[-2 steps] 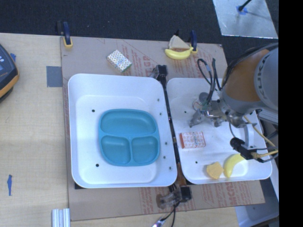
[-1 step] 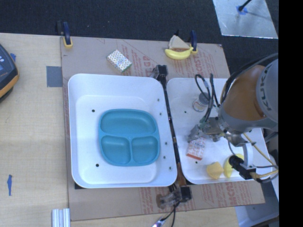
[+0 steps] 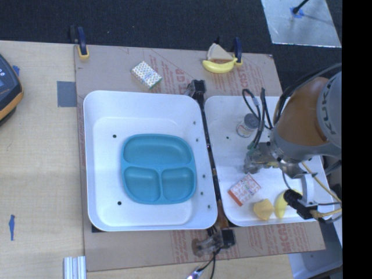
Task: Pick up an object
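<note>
Low at the right of the frame, the hand (image 3: pixel 256 158) hangs over the right bin (image 3: pixel 224 112), its grip state impossible to tell, with the small red-and-white packet (image 3: pixel 244 189) just below it toward the bin's lower edge and two yellow pieces (image 3: pixel 263 209) lower right.

Arm (image 3: pixel 325 106): white letters on the grey casing beside the orange band, apparently "KU", cut off at the edge.
Cardboard sheet (image 3: pixel 174 74): faint red print near the left bin's (image 3: pixel 93 156) far rim and below the right bin, unreadable.
</note>
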Robot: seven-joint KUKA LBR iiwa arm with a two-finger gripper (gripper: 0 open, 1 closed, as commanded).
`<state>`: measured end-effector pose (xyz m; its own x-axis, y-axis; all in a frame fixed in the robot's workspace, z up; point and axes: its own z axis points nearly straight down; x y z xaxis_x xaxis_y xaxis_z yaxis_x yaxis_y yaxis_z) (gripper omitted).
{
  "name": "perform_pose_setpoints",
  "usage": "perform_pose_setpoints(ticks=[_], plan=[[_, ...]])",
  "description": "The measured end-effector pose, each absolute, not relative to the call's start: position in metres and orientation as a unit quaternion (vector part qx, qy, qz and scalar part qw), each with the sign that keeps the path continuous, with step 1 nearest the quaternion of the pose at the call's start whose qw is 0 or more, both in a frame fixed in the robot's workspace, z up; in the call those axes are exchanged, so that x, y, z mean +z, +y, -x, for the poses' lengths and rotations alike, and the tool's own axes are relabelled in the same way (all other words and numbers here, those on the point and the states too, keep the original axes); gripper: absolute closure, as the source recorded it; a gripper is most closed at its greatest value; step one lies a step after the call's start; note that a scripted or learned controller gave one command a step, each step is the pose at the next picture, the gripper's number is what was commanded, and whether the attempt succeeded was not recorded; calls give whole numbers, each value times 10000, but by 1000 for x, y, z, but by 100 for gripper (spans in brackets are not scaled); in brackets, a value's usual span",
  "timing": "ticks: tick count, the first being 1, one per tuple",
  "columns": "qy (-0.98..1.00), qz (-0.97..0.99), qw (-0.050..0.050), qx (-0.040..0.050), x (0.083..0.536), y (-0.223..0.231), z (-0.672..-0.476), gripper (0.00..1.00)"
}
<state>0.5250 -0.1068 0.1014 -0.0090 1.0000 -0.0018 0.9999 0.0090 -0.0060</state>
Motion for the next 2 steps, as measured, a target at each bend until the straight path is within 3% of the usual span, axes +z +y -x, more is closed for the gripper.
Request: perform_pose_setpoints(ticks=[1, 2], plan=[[-7102, 7040, 14, 26, 101, -107, -525, 0], [-7082, 7060, 9, 8, 92, -112, -591, 0]])
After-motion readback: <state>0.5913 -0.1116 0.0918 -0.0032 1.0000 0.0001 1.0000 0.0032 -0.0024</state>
